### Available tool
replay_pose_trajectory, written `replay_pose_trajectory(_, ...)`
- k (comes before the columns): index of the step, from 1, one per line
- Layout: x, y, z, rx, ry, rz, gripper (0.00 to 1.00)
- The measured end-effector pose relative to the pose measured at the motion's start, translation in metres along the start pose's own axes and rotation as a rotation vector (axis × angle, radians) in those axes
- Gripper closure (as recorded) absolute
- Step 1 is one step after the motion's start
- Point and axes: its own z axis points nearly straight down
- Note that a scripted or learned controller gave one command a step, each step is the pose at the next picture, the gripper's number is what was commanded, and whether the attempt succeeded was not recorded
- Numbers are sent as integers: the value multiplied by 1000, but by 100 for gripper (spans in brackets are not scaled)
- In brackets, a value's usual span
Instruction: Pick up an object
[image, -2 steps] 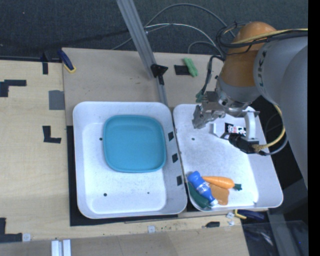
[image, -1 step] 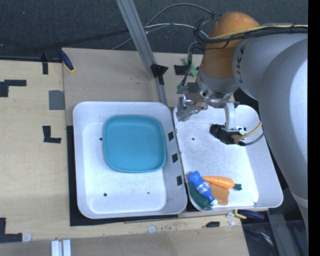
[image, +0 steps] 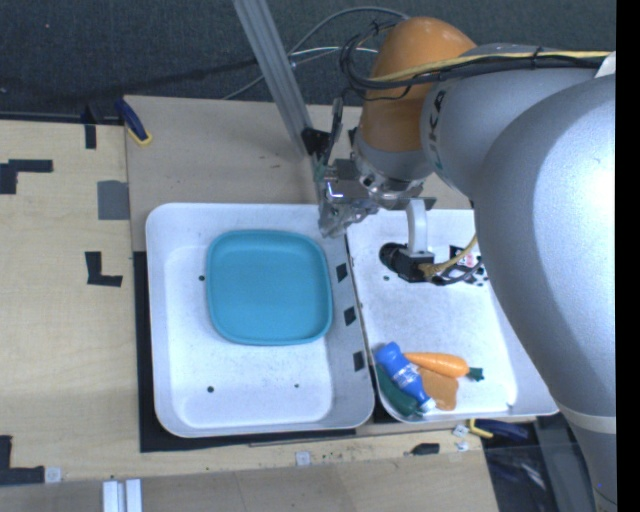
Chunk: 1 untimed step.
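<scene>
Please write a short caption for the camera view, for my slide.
Arm's hand above the divider between two bins: teal plate in the left, carrot and blue bottle in the right.

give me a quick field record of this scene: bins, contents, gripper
left bin: holds a teal square plate
right bin: toy carrot, blue bottle and a green item clustered at its near edge
gripper: above the far end of the divider between the bins, holding nothing visible
black cabled part: over the right bin's far half
</scene>
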Motion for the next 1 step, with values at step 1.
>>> replay_pose_trajectory(1, 50, 5, -21, -2, 0, -1, 100)
